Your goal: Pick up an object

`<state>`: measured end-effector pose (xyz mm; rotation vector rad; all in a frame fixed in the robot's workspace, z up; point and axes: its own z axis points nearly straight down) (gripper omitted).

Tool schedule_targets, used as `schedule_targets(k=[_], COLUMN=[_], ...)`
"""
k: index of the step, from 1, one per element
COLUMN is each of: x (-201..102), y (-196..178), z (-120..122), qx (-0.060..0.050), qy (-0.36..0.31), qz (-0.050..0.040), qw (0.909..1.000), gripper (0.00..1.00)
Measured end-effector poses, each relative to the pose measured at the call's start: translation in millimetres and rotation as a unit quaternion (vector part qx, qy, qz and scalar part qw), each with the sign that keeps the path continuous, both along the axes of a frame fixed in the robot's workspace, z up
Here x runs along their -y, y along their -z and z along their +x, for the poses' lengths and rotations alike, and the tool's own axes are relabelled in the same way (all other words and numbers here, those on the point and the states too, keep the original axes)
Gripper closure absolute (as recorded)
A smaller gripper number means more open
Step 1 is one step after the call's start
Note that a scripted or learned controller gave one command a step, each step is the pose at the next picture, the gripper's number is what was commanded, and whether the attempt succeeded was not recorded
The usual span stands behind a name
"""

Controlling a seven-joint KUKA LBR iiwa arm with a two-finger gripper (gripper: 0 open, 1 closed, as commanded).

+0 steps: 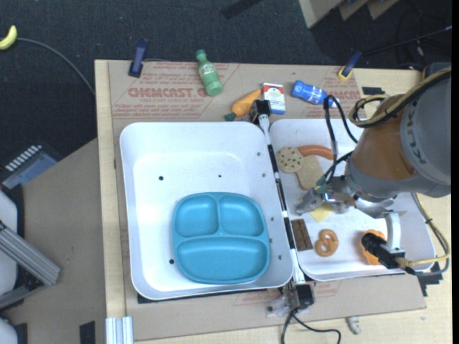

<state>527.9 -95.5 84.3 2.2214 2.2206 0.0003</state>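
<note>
The right bin (423,228) holds several small toy foods: a round brown cracker (289,158), a reddish sausage (316,150), a tan slice (311,172), a brown chocolate bar (301,236), a pretzel (327,242) and an orange piece (372,246). My gripper (314,202) is low in this bin's left middle, below the tan slice and above the pretzel. A yellow piece (323,214) peeks out right under it. The wrist hides whatever lies beneath the gripper.
The left bin (143,156) holds a blue divided plate (219,236). On the board behind the bins lie a green bottle (209,74), an orange carrot (245,103), a small carton (273,97) and a blue can (309,92). Black cables loop over the right bin.
</note>
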Motion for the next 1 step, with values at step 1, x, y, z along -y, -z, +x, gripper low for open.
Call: schedule_targets(k=[1], x=[6.5], y=[0.0], z=[8.8], qx=[0.000], qy=[0.000], qz=[-0.0001], qw=[1.0000], gripper=[0.00])
